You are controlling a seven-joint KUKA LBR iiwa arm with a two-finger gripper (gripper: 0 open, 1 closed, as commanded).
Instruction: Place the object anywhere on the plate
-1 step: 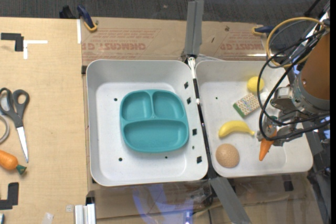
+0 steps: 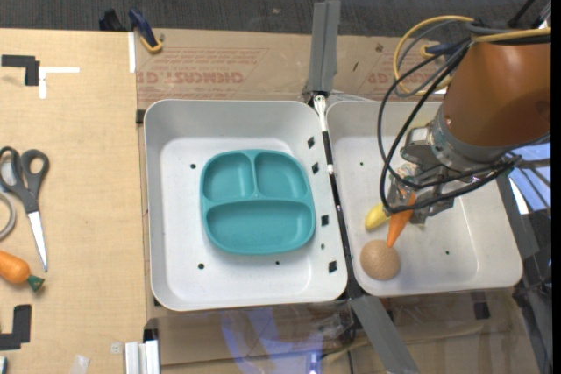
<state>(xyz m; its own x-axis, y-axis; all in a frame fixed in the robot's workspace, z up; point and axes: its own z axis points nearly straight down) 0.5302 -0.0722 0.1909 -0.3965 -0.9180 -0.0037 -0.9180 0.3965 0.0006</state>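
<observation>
Single fixed camera above the tabletop [image 2: 70, 144], looking down at a slant. Both white bins [image 2: 166, 188] sit mid-frame at moderate range; the arm [image 2: 500, 96] enters from the right edge.

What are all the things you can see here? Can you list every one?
Shallow white plastic bins: two, white, side by side on the bench.
Divided teal plastic plate: one, teal, in the left bin.
Small orange toy carrot: one, orange, in the right bin, at the claw.
Small yellow toy piece: one, yellow, right bin, left of that carrot.
Round tan ball: one, tan, right bin, near its front.
Grey-handled metal scissors: one, grey, bench at far left.
Second orange toy carrot: one, orange, below the scissors.
Blue-handled clamp: one, blue, at the back.
Robot claw: one, dark, over the right bin.
</observation>
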